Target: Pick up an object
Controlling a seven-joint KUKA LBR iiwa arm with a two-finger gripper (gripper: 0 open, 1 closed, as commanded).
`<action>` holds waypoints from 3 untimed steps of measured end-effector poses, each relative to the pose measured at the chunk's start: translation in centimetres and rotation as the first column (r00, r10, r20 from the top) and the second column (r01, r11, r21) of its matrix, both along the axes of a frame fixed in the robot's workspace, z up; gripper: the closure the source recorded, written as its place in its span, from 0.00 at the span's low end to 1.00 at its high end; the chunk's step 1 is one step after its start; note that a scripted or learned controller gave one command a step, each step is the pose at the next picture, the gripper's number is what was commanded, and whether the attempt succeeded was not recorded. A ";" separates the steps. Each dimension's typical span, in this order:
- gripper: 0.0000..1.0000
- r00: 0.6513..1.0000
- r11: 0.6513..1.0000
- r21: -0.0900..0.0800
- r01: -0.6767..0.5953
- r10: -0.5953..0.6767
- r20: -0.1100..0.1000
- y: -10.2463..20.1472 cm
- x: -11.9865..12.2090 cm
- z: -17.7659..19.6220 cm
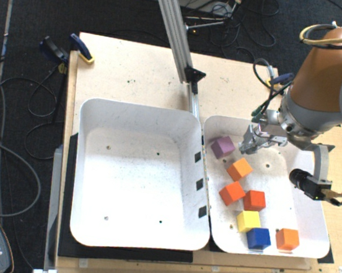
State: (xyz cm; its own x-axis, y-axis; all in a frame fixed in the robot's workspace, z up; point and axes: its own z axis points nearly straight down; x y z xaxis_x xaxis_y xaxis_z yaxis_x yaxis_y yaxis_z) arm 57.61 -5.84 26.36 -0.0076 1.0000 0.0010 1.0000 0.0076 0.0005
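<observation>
**Hand poised over the right bin's far end, blocks lying loose below**

The grey arm point(329, 72) reaches in from the right, and its hand point(252, 143) hangs over the far part of the right bin point(315, 230). From this slanted view I cannot tell whether the hand is wide or narrow; no block is visible in its grip.

All seven blocks lie in the right bin. A purple block point(222, 147) sits nearest the hand, just to its left, close to the wall shared with the left bin point(134, 178). Just below the hand lies an orange block point(240, 169). Nearer the camera, a second orange block point(232, 192) and a red block point(254, 200) sit side by side, close enough that they may touch. Below them a yellow block point(248, 221) rests against a blue block point(259, 238), and a third orange block point(287, 239) lies a little to the right, near the bin's front rim.

Both bins rest on the pale desk point(136, 72). A slanted metal rail point(175, 30) runs down to the gap between the bins.
</observation>
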 end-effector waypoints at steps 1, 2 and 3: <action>1.00 1.000 1.000 0.000 0.000 0.000 -0.002 4.7 -0.2 -1.5; 1.00 1.000 1.000 0.000 0.000 0.000 -0.003 9.6 0.0 -2.9; 1.00 1.000 1.000 0.000 0.000 0.000 0.000 14.4 -0.3 -2.2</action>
State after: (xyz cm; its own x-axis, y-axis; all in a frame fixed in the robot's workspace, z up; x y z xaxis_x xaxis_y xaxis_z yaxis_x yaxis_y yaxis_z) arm 57.31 8.59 24.20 -0.0078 1.0000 0.0014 1.0000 0.0078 0.0007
